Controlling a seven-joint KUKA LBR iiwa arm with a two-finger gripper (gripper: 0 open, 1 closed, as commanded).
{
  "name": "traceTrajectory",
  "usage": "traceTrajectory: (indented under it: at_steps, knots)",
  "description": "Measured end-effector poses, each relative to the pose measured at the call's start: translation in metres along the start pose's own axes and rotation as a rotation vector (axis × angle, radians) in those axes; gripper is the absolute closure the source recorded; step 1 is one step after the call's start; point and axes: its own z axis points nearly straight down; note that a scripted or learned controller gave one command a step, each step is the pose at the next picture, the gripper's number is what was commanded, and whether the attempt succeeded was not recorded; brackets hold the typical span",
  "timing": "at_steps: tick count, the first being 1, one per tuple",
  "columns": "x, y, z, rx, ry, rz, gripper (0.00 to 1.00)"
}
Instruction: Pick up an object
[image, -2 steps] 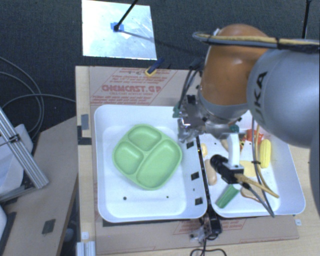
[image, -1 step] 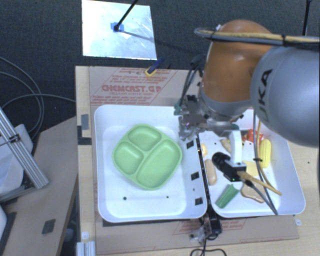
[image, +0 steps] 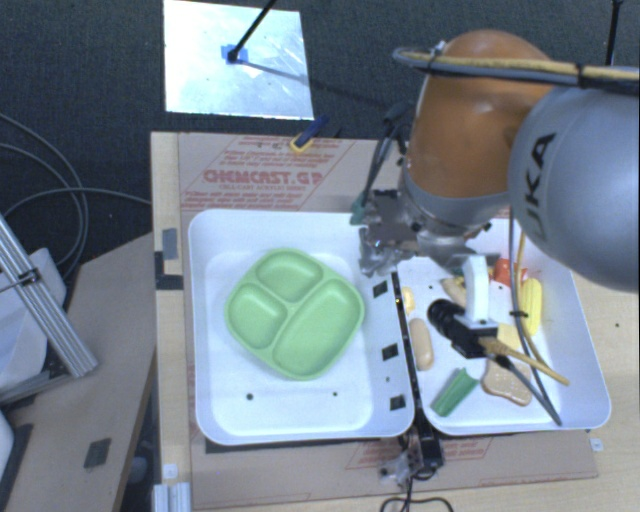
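The grey arm (image: 560, 170) holds its tool (image: 378, 245) low, pointing down.

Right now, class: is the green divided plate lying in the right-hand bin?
No, the green divided plate lies in the left bin, on its own.

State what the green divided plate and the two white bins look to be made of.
Green divided plate: likely moulded plastic, going by its uniform pale green, rounded compartment ridges and soft sheen. White bins: probably thin formed plastic, smooth and slightly glossy, with rounded rims; coated metal cannot be excluded.
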Motion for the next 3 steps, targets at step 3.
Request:
traceTrajectory:
  at_steps: [3]
  knots:
    - [-0.057,0.074,0.007,-0.016,-0.001,0.030,1.00]
